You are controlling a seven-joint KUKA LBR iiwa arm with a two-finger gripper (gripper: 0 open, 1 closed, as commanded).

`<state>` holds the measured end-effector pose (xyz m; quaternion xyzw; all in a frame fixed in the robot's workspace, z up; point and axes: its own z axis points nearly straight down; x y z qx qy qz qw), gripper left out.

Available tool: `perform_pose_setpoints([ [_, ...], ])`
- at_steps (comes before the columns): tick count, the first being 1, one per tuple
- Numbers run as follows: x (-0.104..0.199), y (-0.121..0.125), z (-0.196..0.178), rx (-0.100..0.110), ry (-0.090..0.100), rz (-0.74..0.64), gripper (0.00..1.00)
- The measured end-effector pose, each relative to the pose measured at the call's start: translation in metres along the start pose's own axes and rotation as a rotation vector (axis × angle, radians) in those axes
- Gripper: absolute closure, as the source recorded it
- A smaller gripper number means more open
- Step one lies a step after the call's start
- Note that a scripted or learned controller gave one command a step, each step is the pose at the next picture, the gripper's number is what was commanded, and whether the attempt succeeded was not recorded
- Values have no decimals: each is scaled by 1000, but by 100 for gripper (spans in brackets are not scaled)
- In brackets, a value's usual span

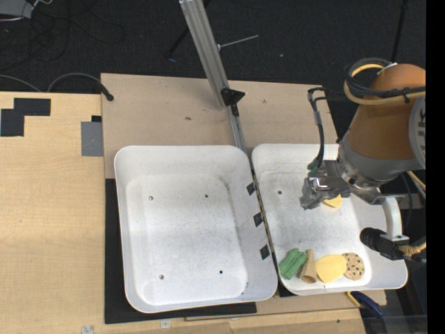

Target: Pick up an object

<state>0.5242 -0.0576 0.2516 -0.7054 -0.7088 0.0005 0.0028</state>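
Your gripper (314, 195) is hanging low in the right bin (278, 160) just beside a small yellow piece (334, 202), I cannot tell its state, and it is risking pushing the piece away instead of catching it.

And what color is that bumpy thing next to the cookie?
Yellow. The bumpy thing shows best in the camera view, beside the cookie.

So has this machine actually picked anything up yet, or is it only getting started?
Nothing looks picked up yet. The gripper is down low in the right bin, right by a small yellow piece; whether it grips that piece cannot be told from here. The green toy, the yellow toy and the cookie lie at the bin's near edge. A secure grasp and lift are left.
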Motion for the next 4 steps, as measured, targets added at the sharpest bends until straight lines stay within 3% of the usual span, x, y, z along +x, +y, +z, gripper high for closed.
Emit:
perform_pose_setpoints([
  [3,148,-19,11,2,-2,1,100],
  [4,146,-19,11,0,-3,6,0],
])
